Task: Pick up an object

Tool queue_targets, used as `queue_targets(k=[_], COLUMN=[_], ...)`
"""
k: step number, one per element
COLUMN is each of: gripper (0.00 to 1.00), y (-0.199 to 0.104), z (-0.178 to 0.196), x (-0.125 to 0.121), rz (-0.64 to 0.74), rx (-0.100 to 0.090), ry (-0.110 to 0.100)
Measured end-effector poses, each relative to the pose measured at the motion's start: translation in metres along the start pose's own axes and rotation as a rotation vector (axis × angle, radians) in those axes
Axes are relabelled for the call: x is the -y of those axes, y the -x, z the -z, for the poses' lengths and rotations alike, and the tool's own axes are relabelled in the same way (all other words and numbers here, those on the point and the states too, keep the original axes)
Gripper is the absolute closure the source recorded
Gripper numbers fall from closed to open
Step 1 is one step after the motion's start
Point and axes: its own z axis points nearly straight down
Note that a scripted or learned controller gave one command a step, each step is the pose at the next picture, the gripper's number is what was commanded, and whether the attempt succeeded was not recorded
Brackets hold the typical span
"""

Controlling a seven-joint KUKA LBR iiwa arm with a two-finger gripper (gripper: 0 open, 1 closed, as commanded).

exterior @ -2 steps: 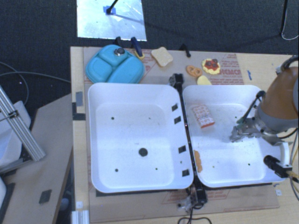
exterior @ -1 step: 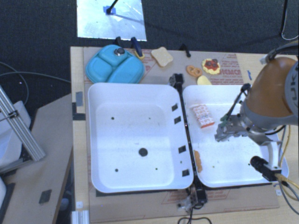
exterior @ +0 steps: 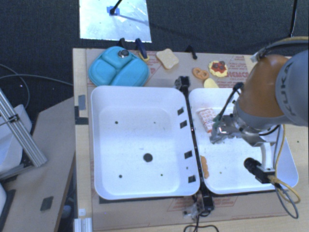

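Gripper (exterior: pixel 218 132) low in right bin (exterior: pixel 285 170) beside packet (exterior: pixel 206 118), jaw state unclear; small brown item (exterior: pixel 204 167) at left wall. Left bin (exterior: pixel 104 105): dark disc (exterior: pixel 147 157).

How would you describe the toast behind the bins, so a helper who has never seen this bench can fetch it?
Start at the left bin and look past its far rim to the blue tray. Just right of the tray lies the toast, flat on the bench. It is a tan, square slice, unlike the twisted pretzel and red-topped cookie farther right.
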Motion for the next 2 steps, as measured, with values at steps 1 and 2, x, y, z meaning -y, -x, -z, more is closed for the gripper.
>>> queue_targets(k=[1, 2], gripper=[1.00, 1.00], y=[-0.079, -0.033], z=[0.061, 0.146], x=[-0.028, 0.024], rz=[0.003, -0.011], rx=[0.000, 0.002], ry=[0.006, 0.005])
